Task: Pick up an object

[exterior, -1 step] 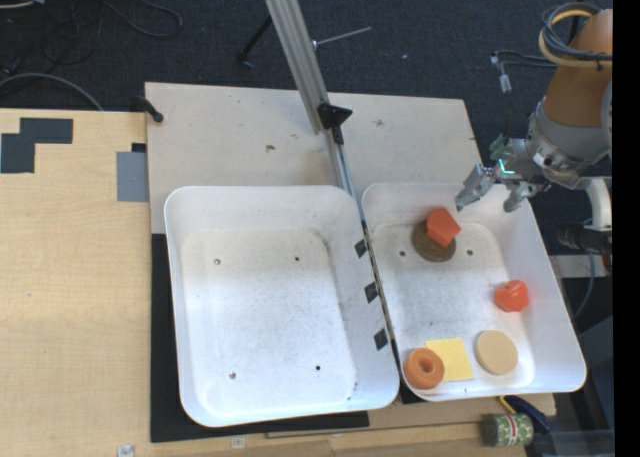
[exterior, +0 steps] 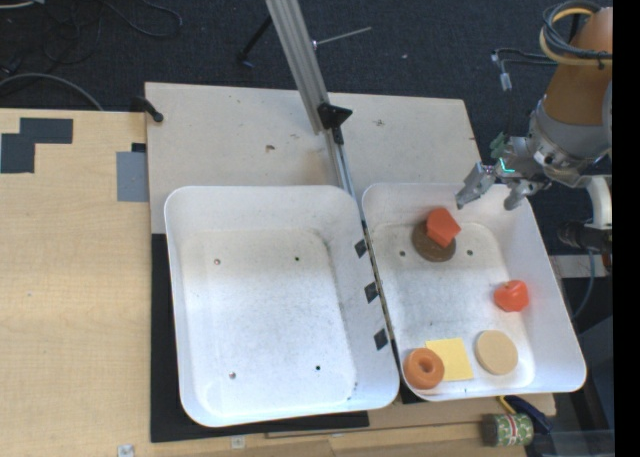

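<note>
Your pincer (exterior: 497,185) is hovering released, grasping nothing, over the right bin's (exterior: 556,275) far rim. The red block (exterior: 441,225) is sitting on a brown disc (exterior: 433,246) nearby. Risk: descending here, you're clipping the rim.

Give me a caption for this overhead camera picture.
Robot gripper open above the right bin of small toys.

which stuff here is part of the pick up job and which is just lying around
Part of the job:
- gripper, fingers spread, above the right white bin
- red block on a brown disc
- small red piece
- orange ring
- yellow flat square
- tan round disc

Lying about:
- left white bin
- slanted metal rail
- green can at the bench's front edge
</note>
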You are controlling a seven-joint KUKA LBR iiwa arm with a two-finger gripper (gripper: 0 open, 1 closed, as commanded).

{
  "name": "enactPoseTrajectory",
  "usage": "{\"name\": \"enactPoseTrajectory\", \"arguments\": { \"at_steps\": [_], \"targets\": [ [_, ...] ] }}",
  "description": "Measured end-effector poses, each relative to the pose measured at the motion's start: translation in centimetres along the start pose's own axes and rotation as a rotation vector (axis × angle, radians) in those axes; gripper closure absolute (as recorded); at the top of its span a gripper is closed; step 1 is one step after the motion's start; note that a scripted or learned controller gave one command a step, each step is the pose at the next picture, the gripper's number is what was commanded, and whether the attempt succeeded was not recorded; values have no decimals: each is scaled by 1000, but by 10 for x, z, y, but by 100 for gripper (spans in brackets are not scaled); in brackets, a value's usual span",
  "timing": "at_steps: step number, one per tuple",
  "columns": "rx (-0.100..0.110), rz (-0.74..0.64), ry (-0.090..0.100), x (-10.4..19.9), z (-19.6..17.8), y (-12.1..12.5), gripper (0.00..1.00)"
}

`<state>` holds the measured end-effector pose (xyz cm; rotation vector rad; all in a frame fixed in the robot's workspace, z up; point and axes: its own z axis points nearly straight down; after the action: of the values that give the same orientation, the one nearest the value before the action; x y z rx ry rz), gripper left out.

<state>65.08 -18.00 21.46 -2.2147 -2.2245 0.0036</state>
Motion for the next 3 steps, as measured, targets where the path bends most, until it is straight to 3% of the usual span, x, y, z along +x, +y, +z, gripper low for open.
{"name": "enactPoseTrajectory", "arguments": {
  "at_steps": [2, 3],
  "targets": [
    [-2, 2, 2, -3, 95, 5, 0],
    [-17, -3, -1, -2, 102, 10, 0]
  ]
}}
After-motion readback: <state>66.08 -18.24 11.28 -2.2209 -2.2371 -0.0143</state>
